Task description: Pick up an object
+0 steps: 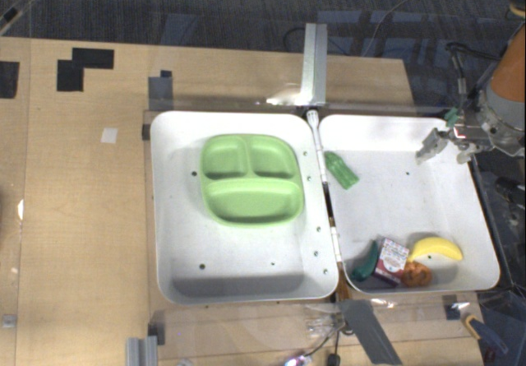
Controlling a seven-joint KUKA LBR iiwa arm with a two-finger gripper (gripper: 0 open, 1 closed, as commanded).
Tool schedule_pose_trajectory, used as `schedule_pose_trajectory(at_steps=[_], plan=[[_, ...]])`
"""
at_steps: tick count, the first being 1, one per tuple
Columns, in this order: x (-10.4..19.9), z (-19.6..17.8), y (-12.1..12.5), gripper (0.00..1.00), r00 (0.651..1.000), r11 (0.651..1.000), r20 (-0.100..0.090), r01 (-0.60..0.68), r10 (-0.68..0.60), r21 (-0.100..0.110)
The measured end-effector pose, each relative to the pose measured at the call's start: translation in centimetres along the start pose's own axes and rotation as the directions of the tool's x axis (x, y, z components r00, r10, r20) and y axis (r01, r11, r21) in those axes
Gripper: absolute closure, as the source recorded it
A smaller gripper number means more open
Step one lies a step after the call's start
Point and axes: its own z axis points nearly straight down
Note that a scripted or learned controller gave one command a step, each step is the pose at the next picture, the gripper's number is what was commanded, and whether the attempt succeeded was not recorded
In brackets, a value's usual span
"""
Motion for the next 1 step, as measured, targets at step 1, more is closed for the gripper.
schedule_pose_trajectory(at_steps=[1], plan=[[9.04,9.06,-5.05,0.0,0.997,0.997,-0.001,-0.073,0.073,0.001]])
